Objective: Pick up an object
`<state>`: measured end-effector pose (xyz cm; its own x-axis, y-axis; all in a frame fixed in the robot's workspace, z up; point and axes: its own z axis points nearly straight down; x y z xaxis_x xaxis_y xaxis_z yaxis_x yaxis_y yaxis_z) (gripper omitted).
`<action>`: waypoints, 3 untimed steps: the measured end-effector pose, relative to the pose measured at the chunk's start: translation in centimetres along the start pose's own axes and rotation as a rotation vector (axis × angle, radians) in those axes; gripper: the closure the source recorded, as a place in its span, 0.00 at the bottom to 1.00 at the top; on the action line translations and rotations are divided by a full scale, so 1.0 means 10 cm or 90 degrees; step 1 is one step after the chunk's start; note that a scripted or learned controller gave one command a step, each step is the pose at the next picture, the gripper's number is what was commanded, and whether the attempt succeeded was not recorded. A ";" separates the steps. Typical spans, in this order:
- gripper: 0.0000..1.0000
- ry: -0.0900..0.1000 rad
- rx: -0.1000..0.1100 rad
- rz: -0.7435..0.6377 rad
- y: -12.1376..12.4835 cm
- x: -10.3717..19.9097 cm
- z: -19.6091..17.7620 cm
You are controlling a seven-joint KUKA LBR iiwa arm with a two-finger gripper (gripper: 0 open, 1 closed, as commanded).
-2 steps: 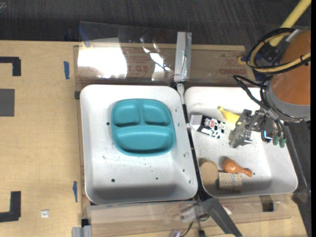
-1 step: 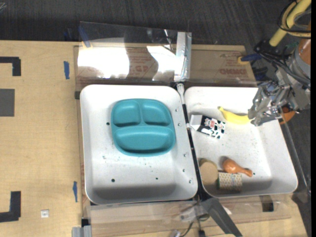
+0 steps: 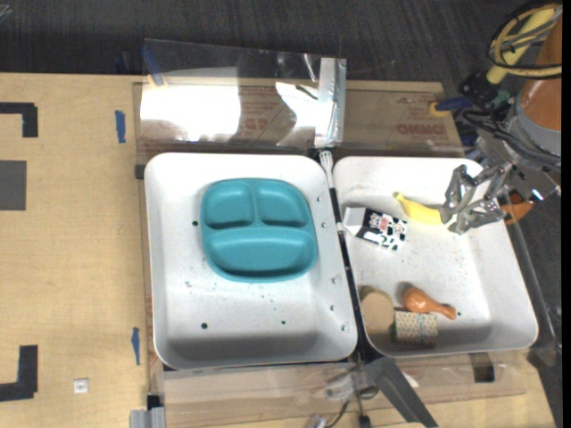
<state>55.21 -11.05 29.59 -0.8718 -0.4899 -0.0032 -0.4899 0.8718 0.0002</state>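
The tool [image 3: 470, 205], its fingers apart and empty, hangs over the right bin [image 3: 500, 283] just beside the banana [image 3: 419, 210], seemingly lined up for grasping it.

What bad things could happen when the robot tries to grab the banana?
The gripper hangs beside the end of the banana, close to the right bin's far edge. It may come down off-centre and just nudge the curved banana away. The black-and-white card lies right next to the banana, so it could get bumped or pinched along with it.
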 end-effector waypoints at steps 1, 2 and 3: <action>1.00 0.000 0.000 -0.102 0.16 0.64 0.31; 1.00 -0.003 0.003 -0.092 -0.13 0.55 -0.27; 1.00 -0.003 0.003 -0.099 -0.37 0.47 -0.35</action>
<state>52.96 -16.60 33.03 -0.7854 -0.6190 -0.0069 -0.6190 0.7854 -0.0047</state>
